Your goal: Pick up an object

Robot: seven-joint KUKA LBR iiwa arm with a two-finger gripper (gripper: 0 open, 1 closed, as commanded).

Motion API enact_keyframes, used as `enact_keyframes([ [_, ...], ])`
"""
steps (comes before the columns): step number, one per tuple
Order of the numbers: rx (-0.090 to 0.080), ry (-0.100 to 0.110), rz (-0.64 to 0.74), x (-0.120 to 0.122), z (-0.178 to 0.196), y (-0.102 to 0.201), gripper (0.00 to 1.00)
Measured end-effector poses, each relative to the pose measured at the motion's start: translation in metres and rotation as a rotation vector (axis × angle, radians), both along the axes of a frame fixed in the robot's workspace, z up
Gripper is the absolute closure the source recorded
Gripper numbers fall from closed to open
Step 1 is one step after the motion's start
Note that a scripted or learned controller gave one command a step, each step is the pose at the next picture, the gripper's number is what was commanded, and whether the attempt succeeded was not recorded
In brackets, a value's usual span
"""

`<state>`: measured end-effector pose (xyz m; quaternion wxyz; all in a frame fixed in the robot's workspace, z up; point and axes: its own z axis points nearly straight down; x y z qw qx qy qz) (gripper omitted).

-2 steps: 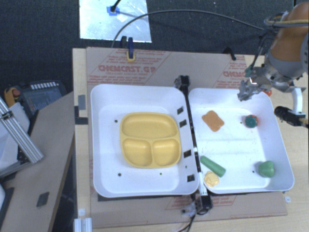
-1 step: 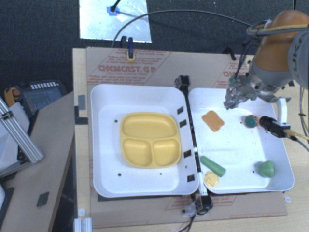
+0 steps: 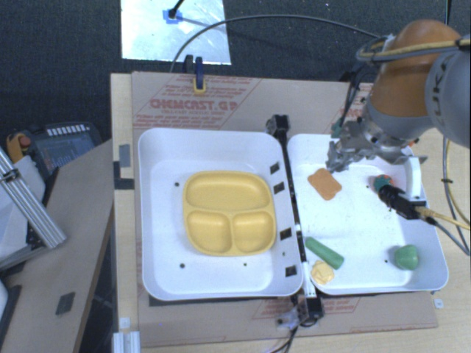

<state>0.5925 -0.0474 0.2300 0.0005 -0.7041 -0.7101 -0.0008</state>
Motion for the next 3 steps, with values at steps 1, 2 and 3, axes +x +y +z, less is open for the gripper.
enact_keyframes([
  [1, 0.0, 0.001, 0.0, -0.03, 0.006, 0.051, 1.0],
  [2, 0.0, 0.001, 0.001, -0.049, 0.009, 0.103, 1.0],
  [3, 0.0, 0.002, 0.001, -0.075, -0.009, 0.153, 1.0],
])
